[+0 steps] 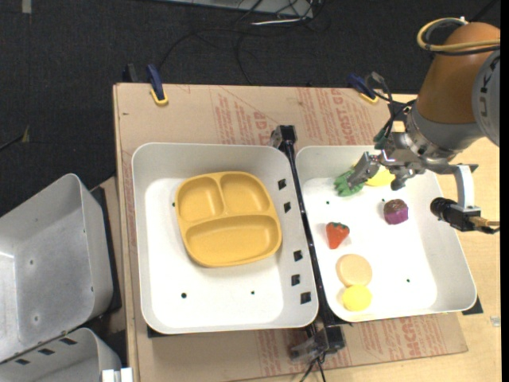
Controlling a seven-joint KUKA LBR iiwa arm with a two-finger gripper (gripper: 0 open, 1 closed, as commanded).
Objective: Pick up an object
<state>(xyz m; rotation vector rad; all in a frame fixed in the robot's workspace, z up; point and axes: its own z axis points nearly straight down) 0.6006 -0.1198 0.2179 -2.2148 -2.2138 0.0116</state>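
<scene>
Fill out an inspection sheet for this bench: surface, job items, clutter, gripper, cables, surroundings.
Surface: a brown board bears two white bins side by side, the left bin and the right bin.
Job items: in the right bin lie a green leafy toy, a yellow piece beside it, a purple toy, a strawberry, a pale round disc and a yellow round piece.
Clutter: a yellow divided tray sits in the left bin.
Gripper: the gripper hangs over the green toy and yellow piece; grasp cannot be judged.
Cables: black cables run across the floor behind the board.
Surroundings: dark floor; grey tub at left.
</scene>
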